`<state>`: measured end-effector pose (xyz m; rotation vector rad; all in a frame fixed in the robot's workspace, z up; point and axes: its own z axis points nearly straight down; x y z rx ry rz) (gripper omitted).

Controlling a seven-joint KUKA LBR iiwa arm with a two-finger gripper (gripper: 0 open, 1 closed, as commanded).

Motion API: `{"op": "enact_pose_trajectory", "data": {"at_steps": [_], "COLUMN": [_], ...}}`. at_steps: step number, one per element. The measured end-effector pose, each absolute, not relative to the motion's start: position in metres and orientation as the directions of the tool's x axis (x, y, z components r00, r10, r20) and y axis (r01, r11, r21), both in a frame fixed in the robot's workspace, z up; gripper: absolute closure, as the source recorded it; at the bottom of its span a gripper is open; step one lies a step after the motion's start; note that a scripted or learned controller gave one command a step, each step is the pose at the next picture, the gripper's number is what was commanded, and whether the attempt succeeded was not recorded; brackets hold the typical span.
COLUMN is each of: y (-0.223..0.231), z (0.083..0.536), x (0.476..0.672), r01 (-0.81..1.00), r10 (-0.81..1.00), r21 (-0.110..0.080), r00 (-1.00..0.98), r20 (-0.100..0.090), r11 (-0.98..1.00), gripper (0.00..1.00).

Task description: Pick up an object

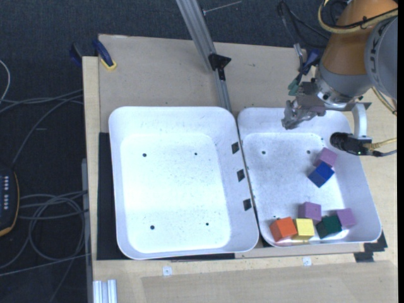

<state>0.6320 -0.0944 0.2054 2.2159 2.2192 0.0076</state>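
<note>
Nearest the camera, table (189,276) edge is noted, bearing the right bin (278,169). Blocks are found gathered at its low near wall, the orange block (284,228) included. Above the far rim, the claw (295,115) is poised; its state cannot be determined.

The arm (363,36) has a rounded orange band above a grey wrist shell; yellow and black cables loop over its top; a small black cylinder (347,142) with wires hangs from a pale bracket; the gripper (294,120) is dull grey metal.
</note>
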Motion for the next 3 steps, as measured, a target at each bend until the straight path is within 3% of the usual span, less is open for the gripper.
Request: {"op": "enact_pose_trajectory", "data": {"at_steps": [1, 3], "y": [-0.099, -0.012], "z": [0.269, 0.265], "x": [0.637, 0.583], "r01": [1.000, 1.000], "r10": [1.000, 1.000], "r21": [0.010, -0.004], "r00": [-0.002, -0.005], "r20": [-0.002, 0.002], "r11": [0.002, 0.005], "gripper": [1.00, 1.00]}}
